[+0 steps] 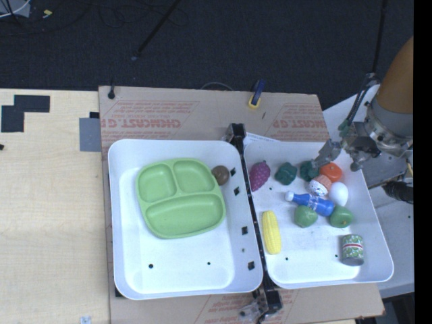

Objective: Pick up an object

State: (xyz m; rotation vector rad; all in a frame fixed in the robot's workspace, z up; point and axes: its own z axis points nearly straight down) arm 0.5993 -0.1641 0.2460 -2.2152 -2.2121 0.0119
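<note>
From above, the table [47,201] carries two shallow white bins set side by side on a sheet of printed cardboard [202,117]. The left bin [128,262] holds a green divided plate [180,197], and a small brown ball [220,174] rests just beside the plate's upper right corner, near the wall shared with the other bin. The right bin [317,268] holds the loose objects: a purple bunch of grapes [259,173] near its upper left, a dark green piece [285,173] just to the right of it, a yellow corn cob [271,231] lying lengthwise near the left wall, and a patterned can [352,248] apart from the rest near the lower right. Towards the bin's right side sits a tight cluster: an orange piece [331,172], a white egg [339,194], a blue and white bottle [312,200] lying on its side, and two green round pieces [306,216] [341,217] below it. The arm enters from the right, and the gripper [337,148] hangs over the upper right part of this bin, just above the orange piece; its fingers [326,155] look spread apart with nothing between them, one dark finger slanting down towards the cluster.
</note>
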